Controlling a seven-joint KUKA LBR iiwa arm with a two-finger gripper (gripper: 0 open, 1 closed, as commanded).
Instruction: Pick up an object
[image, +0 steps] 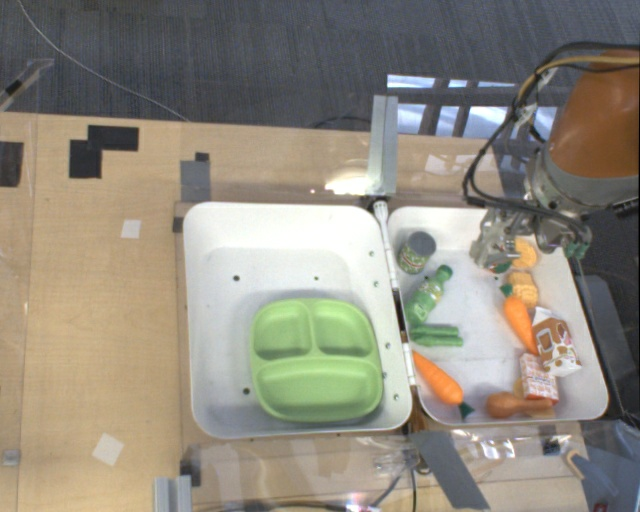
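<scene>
My gripper (496, 250) hangs over the far right part of the right bin (480, 300), under the orange-banded wrist. Just right of it lies a yellow piece (524, 256), partly hidden by the gripper. A small tin can (415, 250) stands to its left, and a green bottle (429, 292) lies nearer the front. An orange carrot (517, 322) lies below the gripper. I see nothing held in the gripper.
The right bin also holds a green bean-like piece (436, 336), a second carrot (438, 379), a snack packet (553, 342), a small carton (537, 382) and a brown piece (515, 405). In the left bin (230, 250) rests a green divided plate (315, 358).
</scene>
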